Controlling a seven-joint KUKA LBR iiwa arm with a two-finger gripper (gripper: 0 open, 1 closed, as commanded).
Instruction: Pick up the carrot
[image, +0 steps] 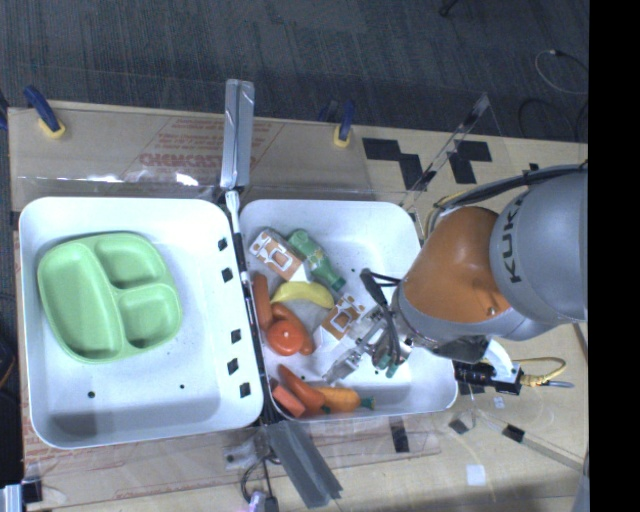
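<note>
The carrot (338, 398) is orange with a small green stub at its right end. It lies along the front wall of the right bin (400, 225), beside a darker red-orange piece (298, 391). My gripper (362, 357) hangs just above and to the right of the carrot, over the bin floor. It is open, with nothing between its fingers. The orange-banded wrist (450, 280) reaches in from the right.
The right bin also holds a tomato (287, 337), a banana (303, 294), a green bottle (316, 258), two small printed boxes (275, 253) (342, 318) and an orange stick (262, 298) by the left wall. A green divided plate (108, 293) sits in the left bin (150, 400).
</note>
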